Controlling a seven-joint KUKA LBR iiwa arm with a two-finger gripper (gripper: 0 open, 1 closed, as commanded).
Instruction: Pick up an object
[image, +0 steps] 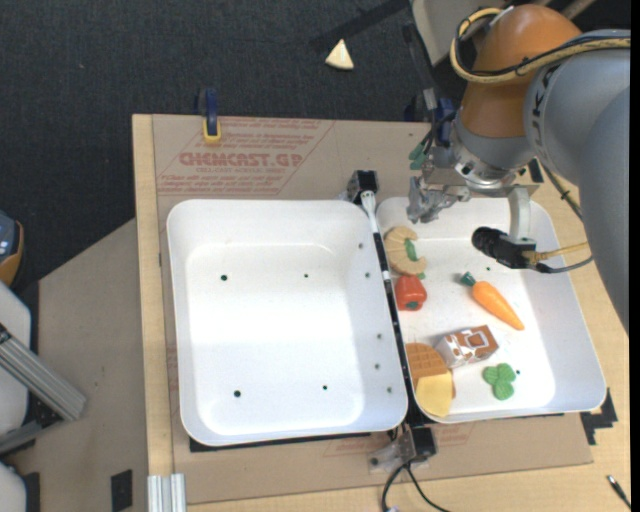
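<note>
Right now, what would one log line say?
tool: above right bin's far corner | nearest: tan toy | carrot: untouched | left bin: no toys

So the left bin (270, 320) is wide open floor, I could drop in anywhere there. The right bin (560, 330) is the cramped one: a tan pastry thing (404, 247) and a red piece (410, 292) sit tight against the dividing wall, the carrot (496, 304) lies tilted mid-bin, and a brown packet (470, 345), a yellow slice (434, 390) and a green bit (499, 379) crowd the near end. My pincer (428, 205) hangs over the far corner, with bare floor between pastry and carrot.
</note>
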